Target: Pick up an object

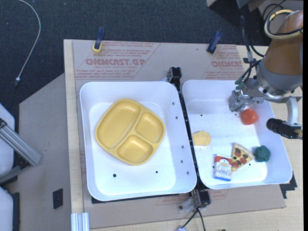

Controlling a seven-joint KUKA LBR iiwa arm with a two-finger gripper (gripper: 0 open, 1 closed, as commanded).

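The right bin (211, 93) holds several small items: a red tomato-like ball (249, 116), a yellow waffle-like piece (201, 138), a pizza slice toy (240, 156), a small red and white carton (223, 168) and a dark green lump (262, 153). My gripper (237, 100) hangs over the far right part of this bin, just up and left of the red ball. Nothing shows between its fingers.
A yellow three-compartment plate (130, 131) lies in the left bin (96, 177). A black divider clamp (173, 74) sits between the bins at the far side. Blue clips (214, 42) hold the cardboard at the back. A black part (284, 128) juts over the right rim.
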